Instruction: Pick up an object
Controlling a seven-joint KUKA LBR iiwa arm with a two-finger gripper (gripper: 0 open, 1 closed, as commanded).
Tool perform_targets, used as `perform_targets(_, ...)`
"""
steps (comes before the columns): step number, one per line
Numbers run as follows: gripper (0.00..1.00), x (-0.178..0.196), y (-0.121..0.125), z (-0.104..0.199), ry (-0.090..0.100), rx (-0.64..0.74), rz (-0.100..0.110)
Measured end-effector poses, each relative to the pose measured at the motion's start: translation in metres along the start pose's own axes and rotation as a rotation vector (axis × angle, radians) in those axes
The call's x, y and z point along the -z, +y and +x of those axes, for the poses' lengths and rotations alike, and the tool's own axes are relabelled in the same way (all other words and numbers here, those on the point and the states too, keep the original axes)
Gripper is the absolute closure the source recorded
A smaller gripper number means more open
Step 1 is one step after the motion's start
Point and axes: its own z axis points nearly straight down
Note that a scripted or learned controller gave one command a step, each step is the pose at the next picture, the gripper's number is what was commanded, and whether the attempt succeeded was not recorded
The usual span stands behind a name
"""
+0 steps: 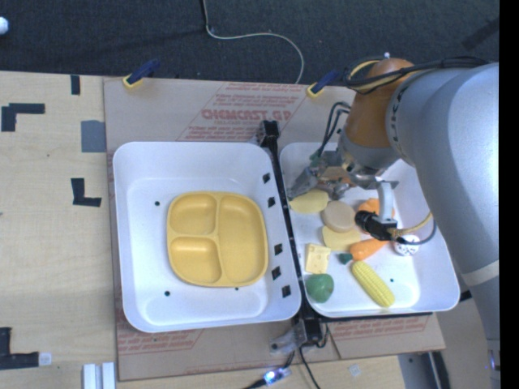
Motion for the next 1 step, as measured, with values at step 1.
perform_targets(1,1.00,0.0158,0.0046,-0.0027,-0.004,-0.002,-0.015)
